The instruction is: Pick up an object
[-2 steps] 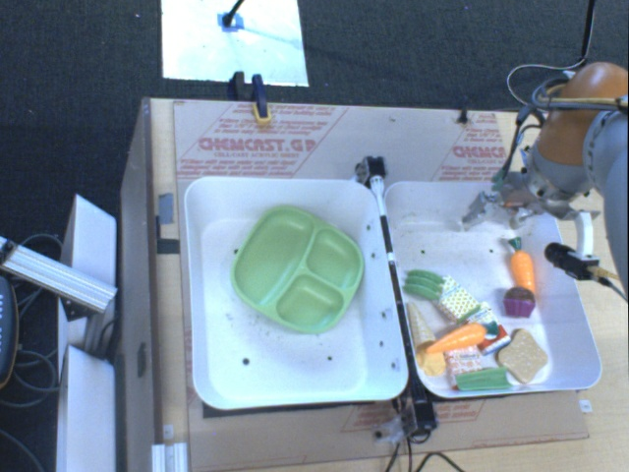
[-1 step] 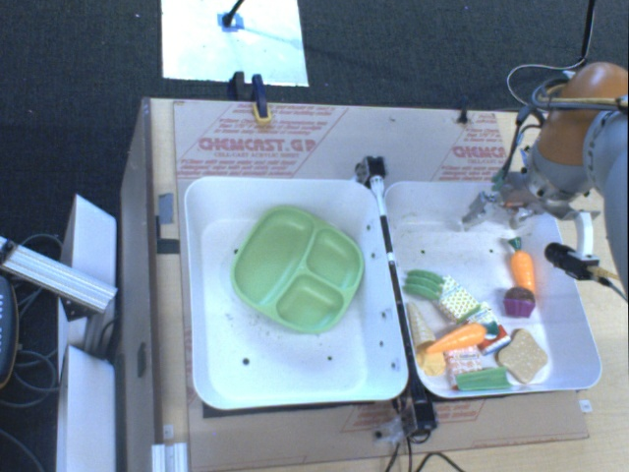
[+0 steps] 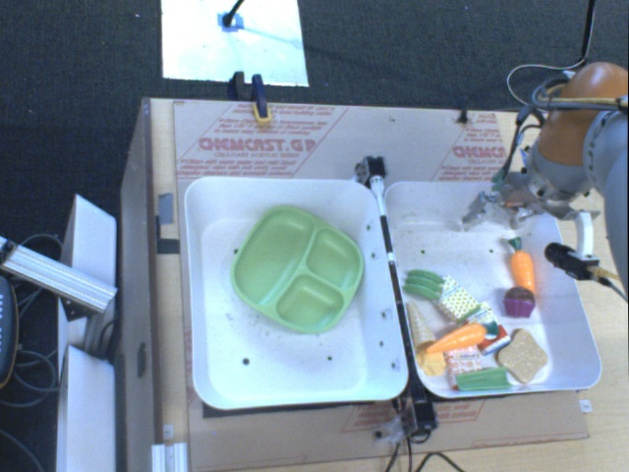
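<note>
The pincer (image 3: 494,207) hangs over the far end of the right bin (image 3: 588,357). Nearer the camera than the pincer lie a carrot (image 3: 522,267) and a heap of toy food (image 3: 470,342), all in that bin. To the pincer's left, the left bin (image 3: 197,293) holds a divided plate (image 3: 298,268).
</note>
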